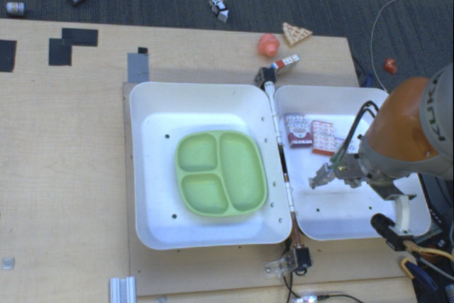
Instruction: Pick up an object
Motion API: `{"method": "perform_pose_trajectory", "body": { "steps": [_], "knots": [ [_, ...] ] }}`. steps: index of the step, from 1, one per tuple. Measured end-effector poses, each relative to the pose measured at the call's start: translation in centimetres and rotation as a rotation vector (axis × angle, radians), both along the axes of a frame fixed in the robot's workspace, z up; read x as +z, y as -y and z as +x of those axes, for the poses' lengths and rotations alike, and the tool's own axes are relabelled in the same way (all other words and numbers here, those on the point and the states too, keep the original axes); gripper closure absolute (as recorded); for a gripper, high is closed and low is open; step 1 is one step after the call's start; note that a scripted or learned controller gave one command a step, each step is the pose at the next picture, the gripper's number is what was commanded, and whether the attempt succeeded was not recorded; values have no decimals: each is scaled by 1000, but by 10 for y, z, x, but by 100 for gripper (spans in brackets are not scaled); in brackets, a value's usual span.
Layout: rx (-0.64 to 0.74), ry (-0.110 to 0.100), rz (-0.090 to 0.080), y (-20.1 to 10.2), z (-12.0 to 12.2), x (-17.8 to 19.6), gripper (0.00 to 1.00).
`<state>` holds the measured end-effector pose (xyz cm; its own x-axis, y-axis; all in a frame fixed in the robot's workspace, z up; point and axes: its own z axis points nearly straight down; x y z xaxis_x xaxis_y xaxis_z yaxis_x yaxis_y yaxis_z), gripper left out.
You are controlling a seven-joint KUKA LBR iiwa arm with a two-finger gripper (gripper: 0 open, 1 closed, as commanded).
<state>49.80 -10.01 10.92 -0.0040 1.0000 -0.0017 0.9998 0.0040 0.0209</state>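
We've got the gripper (320, 179) low over the right bin (340, 218), but we honestly can't tell how it's set from up here. The small cartons (310, 131) lie near that bin's back wall, apart from it. The left bin (152, 152) has a green divided plate (220, 173). Behind the bins on the bench: a red ball (268, 45) and a pizza-slice toy (296, 32).

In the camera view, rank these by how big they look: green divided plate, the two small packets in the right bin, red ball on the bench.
1. green divided plate, clearly largest.
2. The two packets, dark packet and red-white packet: too alike to rank.
3. red ball, smallest.
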Motion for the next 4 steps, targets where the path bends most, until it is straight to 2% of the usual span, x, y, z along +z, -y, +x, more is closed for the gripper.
{"method": "perform_pose_trajectory", "body": {
  "steps": [1, 2, 3, 4],
  "knots": [
    [-2, -10, -2, -16, -9, -22, 0],
    [-1, -3, -2, -17, -6, -10, 100],
    [-2, -3, -2, -17, -6, -10, 0],
    [0, 1, -1, -18, -5, 0, 100]
  ]
}}
